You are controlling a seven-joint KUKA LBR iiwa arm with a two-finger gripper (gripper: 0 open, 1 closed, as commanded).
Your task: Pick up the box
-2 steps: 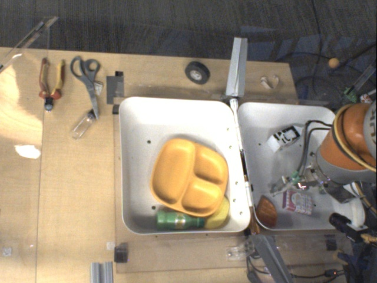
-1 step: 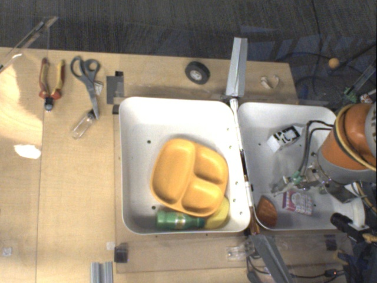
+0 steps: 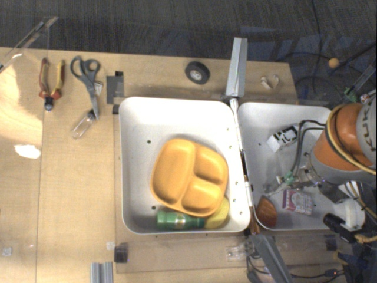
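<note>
A small flat box (image 3: 298,201), white with purple print, lies near the front of the right bin (image 3: 259,122). My gripper (image 3: 296,180) hangs just behind and above the box, at the end of the grey arm with the orange band (image 3: 347,135). Thin cables and metal parts blur the gripper's outline. Nothing is visibly lifted; the box rests on the bin floor.
A brown round object (image 3: 267,212) sits at the right bin's front left corner, and a small white and black item (image 3: 283,137) lies farther back. The left bin (image 3: 138,158) holds a yellow divided plate (image 3: 191,176), a green bottle (image 3: 174,220) and a yellow-green fruit (image 3: 220,214).
</note>
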